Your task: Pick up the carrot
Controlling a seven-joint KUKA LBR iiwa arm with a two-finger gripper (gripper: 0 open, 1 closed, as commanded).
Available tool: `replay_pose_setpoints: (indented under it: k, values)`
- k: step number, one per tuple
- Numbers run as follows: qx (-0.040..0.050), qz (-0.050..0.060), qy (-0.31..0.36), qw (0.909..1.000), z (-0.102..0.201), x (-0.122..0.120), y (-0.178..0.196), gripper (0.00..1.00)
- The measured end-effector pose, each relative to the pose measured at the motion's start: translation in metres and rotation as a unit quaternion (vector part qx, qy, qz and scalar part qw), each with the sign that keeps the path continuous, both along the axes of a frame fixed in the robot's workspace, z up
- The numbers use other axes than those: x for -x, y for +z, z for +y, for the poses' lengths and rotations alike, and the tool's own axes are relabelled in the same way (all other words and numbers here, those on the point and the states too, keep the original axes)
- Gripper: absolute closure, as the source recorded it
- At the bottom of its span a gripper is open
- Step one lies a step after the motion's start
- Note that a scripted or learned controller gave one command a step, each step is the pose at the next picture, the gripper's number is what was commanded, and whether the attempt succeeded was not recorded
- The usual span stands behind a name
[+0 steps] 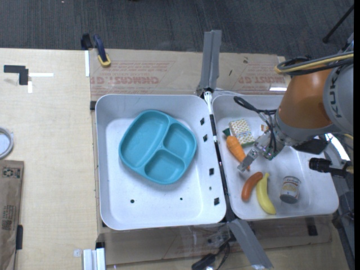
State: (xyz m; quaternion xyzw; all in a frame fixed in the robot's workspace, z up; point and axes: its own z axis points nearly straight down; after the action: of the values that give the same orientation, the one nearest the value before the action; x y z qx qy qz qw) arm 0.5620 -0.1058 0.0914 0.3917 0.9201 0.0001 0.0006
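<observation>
The gripper (247, 162) hangs low over the right bin (315, 207), its grey fingers pointing toward seven o'clock from the wrist. Whether it is open or closed I cannot tell; the fingers blur together at this slant, and nothing shows between them. The carrot (235, 148) lies just at the gripper's ten o'clock, very near the fingertips, its thick end toward eleven o'clock with a bit of green top. From the picture I cannot tell whether the tips touch it.

At the gripper's six o'clock lies a sausage (251, 185), slanted, and just beside it at four o'clock a banana (265, 194). A small tin can (289, 189) stands at the banana's three o'clock. At the carrot's one o'clock sits a checkered packet (241, 130). The arm (306, 103), with its orange band, comes in from three o'clock and covers the bin's far right part.

The left bin (112, 207) lies at nine o'clock of the right one, the two touching along a shared edge. A blue divided plate (158, 146) with three sections rests in it, tilted on the diagonal.

Both bins sit on brown cardboard (146, 69) printed in red, laid on a pale wooden bench (45, 122). At the bench's nine o'clock edge sits a roll of tape (4, 143). Dark grey carpet (169, 10) runs along twelve o'clock.
</observation>
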Motion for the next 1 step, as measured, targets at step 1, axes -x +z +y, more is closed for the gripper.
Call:
replay_pose_setpoints:
  k: [1]
  values:
    - [0.0000,-0.001,-0.002,1.0000,-0.0011,-0.0005,0.0093,1.00]
